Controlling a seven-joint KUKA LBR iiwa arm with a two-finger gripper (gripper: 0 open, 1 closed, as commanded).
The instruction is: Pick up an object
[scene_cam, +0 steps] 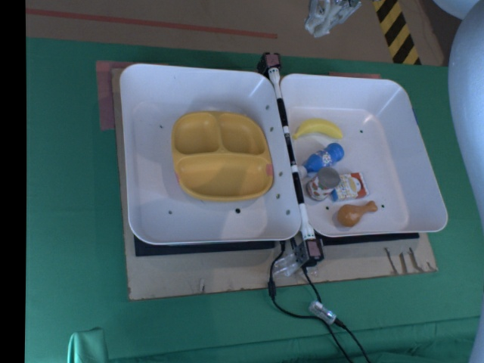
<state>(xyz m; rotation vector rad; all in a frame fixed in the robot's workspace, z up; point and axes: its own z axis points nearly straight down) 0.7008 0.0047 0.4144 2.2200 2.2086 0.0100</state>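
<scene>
The right bin (393, 138) holds several small items along its left side. A yellow banana (318, 129) lies farthest back, and a blue bottle (324, 158) lies just in front of it. A grey-topped can (327, 178) rests against a white and orange packet (351, 186). A brown toy drumstick (355, 213) lies nearest the front. My gripper (325, 20) hangs high beyond the back edge of the bins, above the brown floor. It is open, with nothing between its fingers, and well apart from every item.
The left bin (151, 112) contains a yellow divided plate (221, 155). A black and white divider bar (286, 138) runs between the bins. Cables (302, 293) trail over the green cloth in front. Yellow and black hazard tape (397, 21) marks the floor at the back right.
</scene>
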